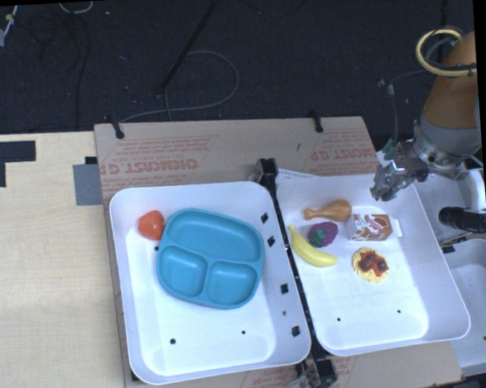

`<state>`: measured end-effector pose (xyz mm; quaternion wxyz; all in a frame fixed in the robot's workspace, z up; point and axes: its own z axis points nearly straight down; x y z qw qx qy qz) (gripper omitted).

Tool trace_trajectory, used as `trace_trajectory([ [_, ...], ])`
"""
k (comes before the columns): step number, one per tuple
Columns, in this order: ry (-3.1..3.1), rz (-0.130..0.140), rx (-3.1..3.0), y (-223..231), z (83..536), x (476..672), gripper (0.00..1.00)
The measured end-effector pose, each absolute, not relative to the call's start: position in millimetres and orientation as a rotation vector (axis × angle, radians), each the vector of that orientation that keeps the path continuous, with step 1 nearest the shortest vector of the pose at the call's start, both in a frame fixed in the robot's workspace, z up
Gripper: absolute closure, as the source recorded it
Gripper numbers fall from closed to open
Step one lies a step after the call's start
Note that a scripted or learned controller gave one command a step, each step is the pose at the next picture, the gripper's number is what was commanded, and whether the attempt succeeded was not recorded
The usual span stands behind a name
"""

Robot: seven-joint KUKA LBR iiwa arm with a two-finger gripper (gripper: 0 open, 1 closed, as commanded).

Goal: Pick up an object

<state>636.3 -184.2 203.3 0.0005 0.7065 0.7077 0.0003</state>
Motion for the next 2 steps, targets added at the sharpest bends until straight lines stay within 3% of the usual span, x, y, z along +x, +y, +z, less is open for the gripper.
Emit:
trace_trajectory([
  [1, 2.228, -0.002, 2.220, -136, 208, 631.0, 1.00],
  [2, 2.228, -0.004, 2.222, -81, 204, 607.8, 1.00],
])
